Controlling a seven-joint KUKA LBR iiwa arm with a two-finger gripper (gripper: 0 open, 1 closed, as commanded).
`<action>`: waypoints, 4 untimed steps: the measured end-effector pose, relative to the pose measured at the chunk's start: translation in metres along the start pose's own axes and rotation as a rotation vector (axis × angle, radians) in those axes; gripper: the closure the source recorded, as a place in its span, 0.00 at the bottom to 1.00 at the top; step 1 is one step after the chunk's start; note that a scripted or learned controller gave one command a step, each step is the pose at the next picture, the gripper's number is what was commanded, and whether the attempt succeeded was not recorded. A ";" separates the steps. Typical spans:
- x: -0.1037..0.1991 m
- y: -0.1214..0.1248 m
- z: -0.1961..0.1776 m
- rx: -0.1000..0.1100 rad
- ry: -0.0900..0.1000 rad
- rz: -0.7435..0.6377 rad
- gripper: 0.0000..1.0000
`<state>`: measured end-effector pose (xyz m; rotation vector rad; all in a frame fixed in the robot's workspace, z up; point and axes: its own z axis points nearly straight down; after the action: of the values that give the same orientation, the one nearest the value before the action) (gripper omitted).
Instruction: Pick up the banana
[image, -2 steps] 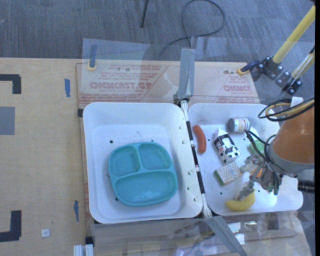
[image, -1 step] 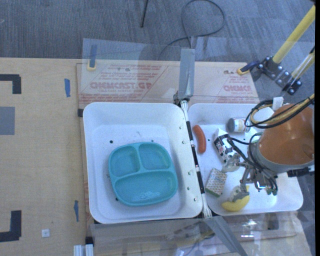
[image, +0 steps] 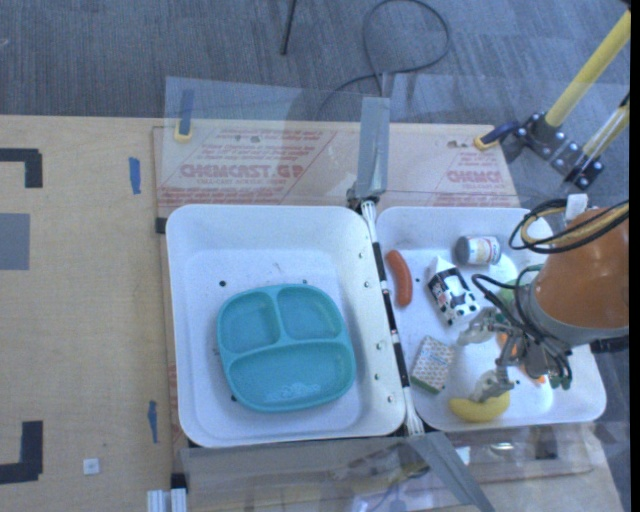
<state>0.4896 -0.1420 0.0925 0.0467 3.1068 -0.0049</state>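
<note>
The yellow banana (image: 476, 408) lies at the front edge of the right bin (image: 590, 405), curved side down. My gripper (image: 489, 354) hangs low over that bin, just behind the banana, and it is open. One fingertip (image: 496, 383) stands right at the banana's upper edge and the other (image: 479, 326) is farther back. Nothing sits between the fingers. The grey arm with its orange band (image: 585, 285) covers the bin's right side.
The right bin also holds a red sausage (image: 400, 277), a small can (image: 478, 249), a black-and-white carton (image: 452, 294) and a pale green packet (image: 433, 363) left of the gripper. A teal divided plate (image: 287, 346) lies in the left bin (image: 200, 250).
</note>
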 end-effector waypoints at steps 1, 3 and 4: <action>-0.003 -0.002 -0.012 -0.003 0.002 -0.349 0.00; -0.004 -0.019 -0.076 -0.020 0.024 -1.009 0.00; 0.004 -0.015 0.003 -0.014 0.011 -1.389 0.00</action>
<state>0.4848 -0.1573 0.0899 -1.9651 2.4321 -0.0182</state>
